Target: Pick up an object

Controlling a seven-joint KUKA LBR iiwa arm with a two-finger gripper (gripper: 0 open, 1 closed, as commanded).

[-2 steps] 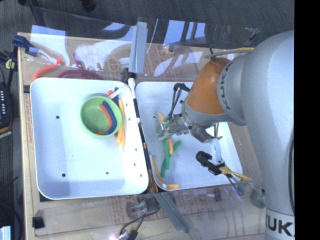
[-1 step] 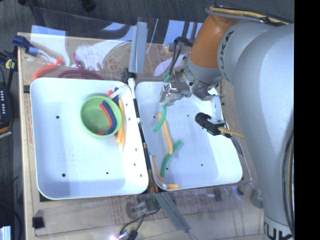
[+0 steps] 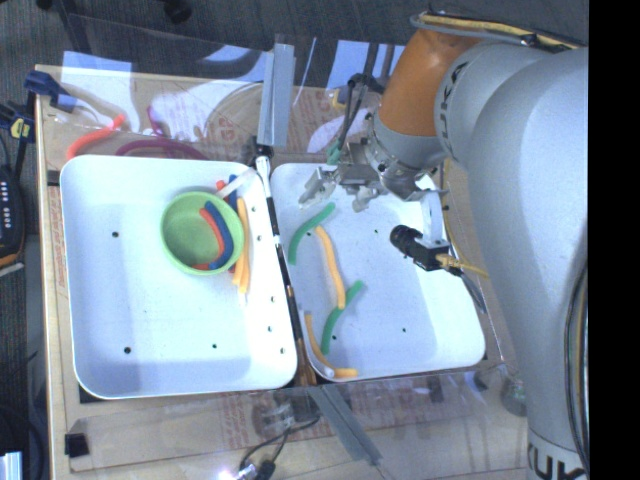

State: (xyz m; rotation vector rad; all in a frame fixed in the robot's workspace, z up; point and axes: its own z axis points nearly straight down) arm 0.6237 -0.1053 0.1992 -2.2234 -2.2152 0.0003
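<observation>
Green curved strips and orange ones lay loose in the right bin, the likeliest things to pick, and the gripper hung over that bin's far left corner with its fingers spread apart and nothing between them. Just below it lay the upper green strip, bent along the bin's left side, with a long orange strip running beside it toward the middle; a second green strip and another orange piece sat nearer the front edge. A dark fitting on the arm hung over the bin's right half. The left bin carried a green bowl with coloured strips in it, close to its right wall. To do the step well, I judged the arm should descend straight over the upper green strip, jaws across its narrow width, clear of the orange neighbour and the bin wall.
</observation>
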